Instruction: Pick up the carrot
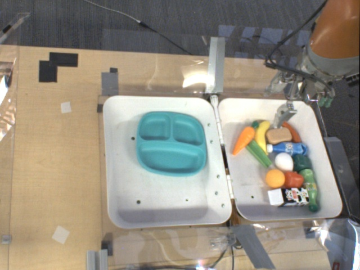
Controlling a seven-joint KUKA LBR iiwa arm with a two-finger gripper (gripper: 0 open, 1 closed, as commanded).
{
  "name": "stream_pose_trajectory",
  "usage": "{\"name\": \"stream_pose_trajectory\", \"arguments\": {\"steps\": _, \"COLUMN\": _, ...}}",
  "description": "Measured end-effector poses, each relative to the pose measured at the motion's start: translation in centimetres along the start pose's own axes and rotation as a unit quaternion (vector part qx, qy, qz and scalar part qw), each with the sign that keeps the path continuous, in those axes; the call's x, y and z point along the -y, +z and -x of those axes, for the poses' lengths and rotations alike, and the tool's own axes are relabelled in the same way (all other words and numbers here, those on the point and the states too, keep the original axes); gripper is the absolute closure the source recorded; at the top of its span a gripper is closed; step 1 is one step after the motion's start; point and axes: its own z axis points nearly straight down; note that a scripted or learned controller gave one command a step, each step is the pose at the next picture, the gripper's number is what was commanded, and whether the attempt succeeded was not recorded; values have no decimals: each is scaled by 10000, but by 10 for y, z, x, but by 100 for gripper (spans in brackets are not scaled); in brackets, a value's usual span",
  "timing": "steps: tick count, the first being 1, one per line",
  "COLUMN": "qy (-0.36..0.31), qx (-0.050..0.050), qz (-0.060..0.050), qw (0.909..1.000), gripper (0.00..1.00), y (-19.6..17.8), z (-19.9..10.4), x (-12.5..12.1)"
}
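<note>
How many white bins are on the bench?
2. The left bin holds a teal tray. The right bin holds the carrot and other toy food.

A: Bench [56, 167]?
B: Pale wood-look board, matt, under a clear glossy sheet that throws glare just behind the left bin [118, 207].

A: The bins?
B: Left bin and right bin [247, 207]: white plastic, smooth, soft sheen. Divider post [216, 66] behind them: brushed grey metal.

A: Tray [170, 143] inside the left bin?
B: Teal plastic, smooth, semi-matt.

A: Right of the tray?
B: Carrot [243, 140]: orange plastic, smooth. Banana [262, 130]: glossy yellow plastic. Egg [284, 162]: white, shiny.

A: Arm [336, 32]?
B: Orange shell, smooth satin; gripper [283, 117] bare grey metal.
</note>
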Motion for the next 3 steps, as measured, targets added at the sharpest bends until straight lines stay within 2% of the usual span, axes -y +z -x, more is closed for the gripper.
{"name": "stream_pose_trajectory", "arguments": {"steps": 1, "qy": -300, "qx": -50, "qz": 11, "qw": 9995, "gripper": 0, "y": 110, "z": -80, "x": -16}}
{"name": "stream_pose_trajectory", "arguments": {"steps": 2, "qy": -252, "qx": 69, "qz": -12, "qw": 9997, "gripper": 0, "y": 168, "z": -63, "x": 17}}
{"name": "stream_pose_trajectory", "arguments": {"steps": 3, "qy": 156, "qx": 74, "qz": -7, "qw": 9999, "gripper": 0, "y": 168, "z": -99, "x": 29}}
